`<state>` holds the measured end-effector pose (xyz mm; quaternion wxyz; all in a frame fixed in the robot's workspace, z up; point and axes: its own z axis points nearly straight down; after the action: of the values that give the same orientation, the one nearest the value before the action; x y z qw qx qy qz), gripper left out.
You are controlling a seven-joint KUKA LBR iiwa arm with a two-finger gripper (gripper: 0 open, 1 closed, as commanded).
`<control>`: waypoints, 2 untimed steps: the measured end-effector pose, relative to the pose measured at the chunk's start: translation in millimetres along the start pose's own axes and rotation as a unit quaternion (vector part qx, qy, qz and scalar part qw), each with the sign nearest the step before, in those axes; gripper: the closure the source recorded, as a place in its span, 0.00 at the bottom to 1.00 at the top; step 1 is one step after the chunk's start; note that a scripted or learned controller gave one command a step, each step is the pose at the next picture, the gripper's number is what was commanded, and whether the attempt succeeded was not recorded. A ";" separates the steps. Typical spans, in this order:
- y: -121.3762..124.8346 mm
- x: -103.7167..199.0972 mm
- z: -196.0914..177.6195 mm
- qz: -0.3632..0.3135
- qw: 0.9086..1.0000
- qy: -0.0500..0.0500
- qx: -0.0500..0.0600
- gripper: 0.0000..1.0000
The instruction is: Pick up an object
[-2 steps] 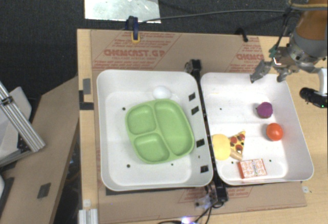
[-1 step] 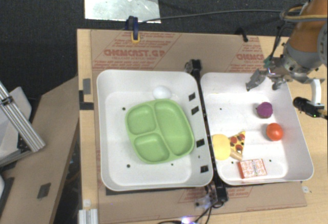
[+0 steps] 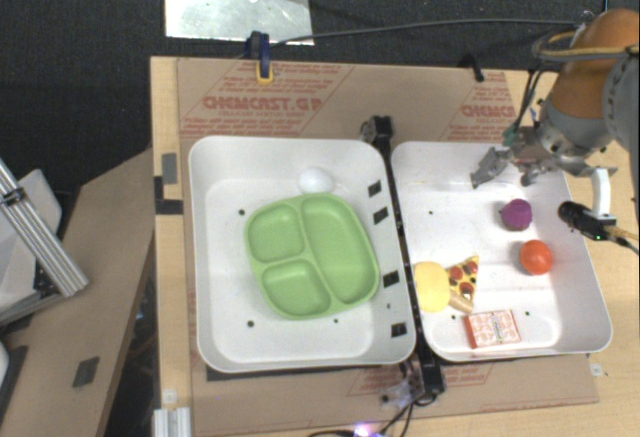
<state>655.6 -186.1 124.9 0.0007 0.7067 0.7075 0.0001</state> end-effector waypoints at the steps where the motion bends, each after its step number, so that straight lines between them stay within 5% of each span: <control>1: 1.4 0.0 -13.2 -0.001 1.000 0.000 -0.002 1.00; 2: 10.2 3.9 -74.1 -0.002 1.000 0.000 -0.003 1.00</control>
<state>665.7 -182.2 198.9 0.0030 0.7052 0.7090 0.0018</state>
